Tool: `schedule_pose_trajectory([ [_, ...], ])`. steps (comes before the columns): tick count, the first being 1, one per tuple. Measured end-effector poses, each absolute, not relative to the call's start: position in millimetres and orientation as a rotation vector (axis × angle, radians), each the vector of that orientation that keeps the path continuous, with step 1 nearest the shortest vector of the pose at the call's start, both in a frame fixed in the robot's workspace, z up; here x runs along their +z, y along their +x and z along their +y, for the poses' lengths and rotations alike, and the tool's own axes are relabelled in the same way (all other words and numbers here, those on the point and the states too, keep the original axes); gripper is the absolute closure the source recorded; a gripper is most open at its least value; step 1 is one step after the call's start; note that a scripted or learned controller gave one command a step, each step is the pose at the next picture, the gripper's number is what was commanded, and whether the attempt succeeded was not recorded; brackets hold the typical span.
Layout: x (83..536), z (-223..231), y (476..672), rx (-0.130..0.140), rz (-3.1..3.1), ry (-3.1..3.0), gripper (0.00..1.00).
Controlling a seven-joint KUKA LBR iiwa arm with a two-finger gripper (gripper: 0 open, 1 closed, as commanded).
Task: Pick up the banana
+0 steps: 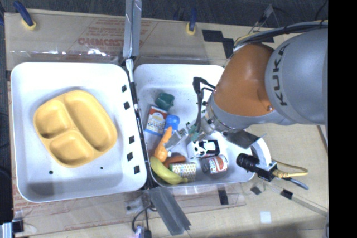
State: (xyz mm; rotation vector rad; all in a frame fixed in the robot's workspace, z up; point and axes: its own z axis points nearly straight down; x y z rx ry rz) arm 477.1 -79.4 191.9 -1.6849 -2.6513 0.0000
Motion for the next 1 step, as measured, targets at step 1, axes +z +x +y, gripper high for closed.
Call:
schedule_pose_trajectory([
  [1, 191.3, -13.4, 539.0, 0.001, -2.799, -1.427, 0.0],
])
